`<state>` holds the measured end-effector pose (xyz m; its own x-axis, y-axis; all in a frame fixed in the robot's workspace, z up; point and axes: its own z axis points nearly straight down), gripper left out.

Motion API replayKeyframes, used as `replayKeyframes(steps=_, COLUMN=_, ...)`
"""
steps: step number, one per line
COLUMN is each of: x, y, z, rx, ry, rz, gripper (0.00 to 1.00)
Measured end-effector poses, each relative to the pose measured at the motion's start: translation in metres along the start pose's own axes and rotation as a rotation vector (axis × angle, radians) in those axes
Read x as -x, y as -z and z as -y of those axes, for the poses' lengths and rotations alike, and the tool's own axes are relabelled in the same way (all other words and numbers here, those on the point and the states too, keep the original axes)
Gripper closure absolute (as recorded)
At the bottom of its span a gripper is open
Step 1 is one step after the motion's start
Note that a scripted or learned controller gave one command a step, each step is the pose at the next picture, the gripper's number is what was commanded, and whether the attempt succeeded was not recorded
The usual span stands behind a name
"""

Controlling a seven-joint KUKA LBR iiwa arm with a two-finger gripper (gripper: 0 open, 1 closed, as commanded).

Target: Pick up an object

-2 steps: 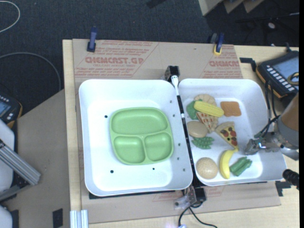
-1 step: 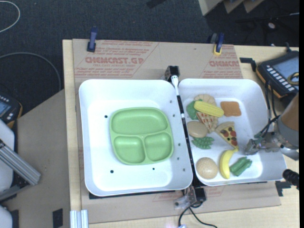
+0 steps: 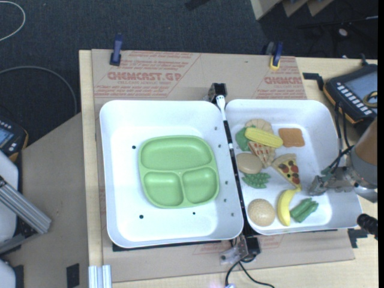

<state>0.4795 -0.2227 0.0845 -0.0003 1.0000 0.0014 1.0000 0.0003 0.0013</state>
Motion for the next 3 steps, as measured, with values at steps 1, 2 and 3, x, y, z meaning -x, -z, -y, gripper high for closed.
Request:
replayKeyframes(steps=1, x=0.0000, y=0.0000, z=0.0000, rx=0.000, ry=0.000, rz=0.000, gripper=1.00)
replayKeyframes(steps=2, x=0.0000, y=0.0000, z=0.0000, rx=0.000, ry=0.000, rz=0.000, gripper=1.00)
replayKeyframes(steps=3, x=0.0000, y=0.0000, z=0.0000, rx=0.000, ry=0.000, rz=0.000, gripper=1.00)
